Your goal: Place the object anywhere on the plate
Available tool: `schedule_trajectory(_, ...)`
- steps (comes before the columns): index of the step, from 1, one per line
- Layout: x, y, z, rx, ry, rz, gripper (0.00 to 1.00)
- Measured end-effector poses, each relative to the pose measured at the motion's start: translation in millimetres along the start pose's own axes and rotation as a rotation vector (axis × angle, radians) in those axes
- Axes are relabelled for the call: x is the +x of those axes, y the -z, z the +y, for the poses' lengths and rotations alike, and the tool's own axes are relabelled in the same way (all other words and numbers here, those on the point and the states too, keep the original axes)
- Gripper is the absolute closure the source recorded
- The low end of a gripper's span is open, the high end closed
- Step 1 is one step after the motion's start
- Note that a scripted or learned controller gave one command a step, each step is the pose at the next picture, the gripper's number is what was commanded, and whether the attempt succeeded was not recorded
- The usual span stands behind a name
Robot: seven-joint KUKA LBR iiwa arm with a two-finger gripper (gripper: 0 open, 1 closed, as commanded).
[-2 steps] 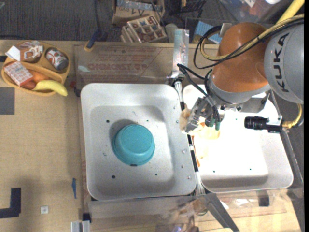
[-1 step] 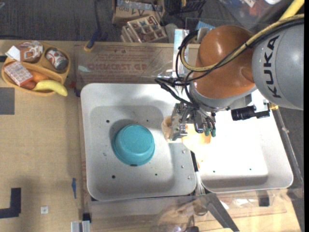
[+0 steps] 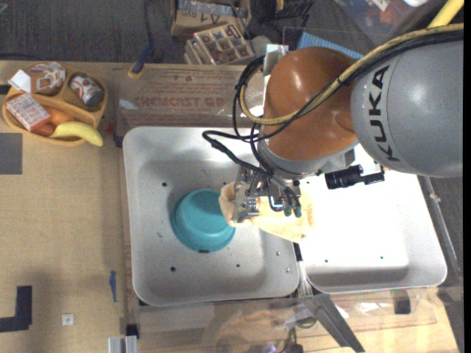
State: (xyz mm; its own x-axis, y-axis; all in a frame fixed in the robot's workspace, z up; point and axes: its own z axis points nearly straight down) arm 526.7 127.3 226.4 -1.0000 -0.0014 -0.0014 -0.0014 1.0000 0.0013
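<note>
A teal bowl [image 3: 200,220] lies upside down in the left bin [image 3: 151,168], right of its middle. A flat pale yellow plate [image 3: 285,228] lies at that bin's right side and reaches over the seam toward the right bin. The bowl's right rim touches or overlaps the plate's left edge. My gripper [image 3: 259,198] hangs directly over the plate's left half, just right of the bowl, and hides much of the plate. Nothing can be made out in the gripper.
The right bin [image 3: 383,248] sits beside the left one, partly under the arm. A yellow tray [image 3: 44,134] with a banana and snack packs rests on the bench at the far left. Cardboard boxes stand behind the bins.
</note>
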Motion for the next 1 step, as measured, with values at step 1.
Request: schedule_trajectory(1, -0.2, 0.3, -0.1, 0.000, 0.000, -0.001, 0.00)
